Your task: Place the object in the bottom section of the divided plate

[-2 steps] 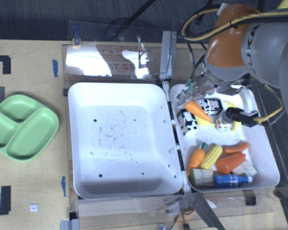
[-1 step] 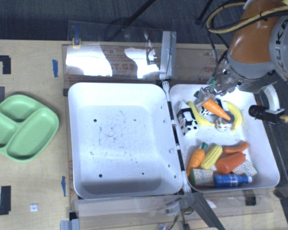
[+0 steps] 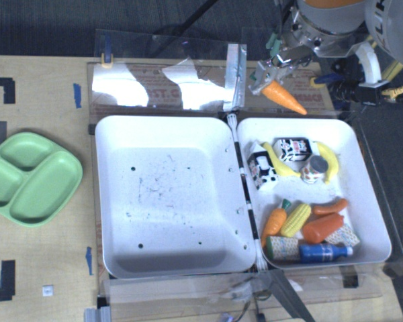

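Note:
My gripper [image 3: 277,79] hangs above the back edge of the right bin, shut on the green top of an orange toy carrot [image 3: 284,97]. The carrot slants down to the right, clear of the bin. A green divided plate [image 3: 31,178] lies on the bench at the far left, outside both bins. Its large lower-right section [image 3: 46,188] is bare, as are the two smaller upper sections.
The left bin [image 3: 168,193] lies between the plate and my gripper. The right bin [image 3: 363,180] holds a banana, a black-and-white carton, a small jar, a second carrot, corn, a red sausage and a blue bottle. A shiny foil panel stands behind the left bin.

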Controlling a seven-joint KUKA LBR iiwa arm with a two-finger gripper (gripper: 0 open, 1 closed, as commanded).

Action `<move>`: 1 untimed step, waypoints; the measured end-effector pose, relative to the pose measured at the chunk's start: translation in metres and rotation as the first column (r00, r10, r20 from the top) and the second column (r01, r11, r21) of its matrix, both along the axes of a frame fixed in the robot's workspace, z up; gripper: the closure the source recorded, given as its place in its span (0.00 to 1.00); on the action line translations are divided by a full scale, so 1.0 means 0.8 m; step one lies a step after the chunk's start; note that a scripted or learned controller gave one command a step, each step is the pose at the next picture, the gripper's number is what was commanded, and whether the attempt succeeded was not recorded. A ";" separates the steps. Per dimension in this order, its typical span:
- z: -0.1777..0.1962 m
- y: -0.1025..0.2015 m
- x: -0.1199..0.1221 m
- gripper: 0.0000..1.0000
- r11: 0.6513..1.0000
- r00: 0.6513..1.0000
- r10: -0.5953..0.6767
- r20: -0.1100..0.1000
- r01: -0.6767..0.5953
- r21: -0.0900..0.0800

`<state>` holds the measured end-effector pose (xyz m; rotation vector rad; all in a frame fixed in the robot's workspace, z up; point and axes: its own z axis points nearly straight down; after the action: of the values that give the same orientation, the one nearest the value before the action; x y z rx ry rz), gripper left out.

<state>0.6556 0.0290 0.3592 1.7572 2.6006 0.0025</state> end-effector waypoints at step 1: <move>-0.023 0.134 -0.041 1.00 0.999 0.999 -0.046 -0.005 0.046 0.000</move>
<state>0.6226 0.1363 0.3404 1.8196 2.5626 -0.0020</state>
